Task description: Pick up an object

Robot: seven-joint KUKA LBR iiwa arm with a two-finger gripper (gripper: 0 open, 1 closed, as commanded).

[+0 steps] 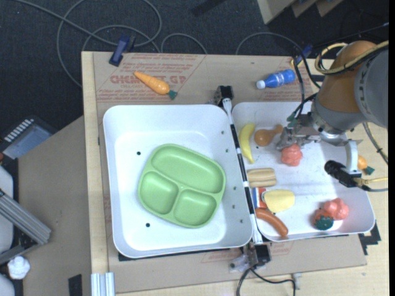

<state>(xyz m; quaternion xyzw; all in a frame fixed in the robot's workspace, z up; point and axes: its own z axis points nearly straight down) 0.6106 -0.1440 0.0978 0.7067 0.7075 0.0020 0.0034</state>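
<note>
My arm (pixel 355 85) ran off the picture's right edge, so its upper part was cut away. My tool (pixel 295 139) hung low over the right bin (pixel 364 221), its fingers too small and crowded to tell apart. It covered the top of the pink toy (pixel 292 155) beneath.

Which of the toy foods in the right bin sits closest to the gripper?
The pink-red lumpy toy, right below the gripper. The brown pear-shaped toy lies slightly farther left; the banana and bun are farther still.
</note>
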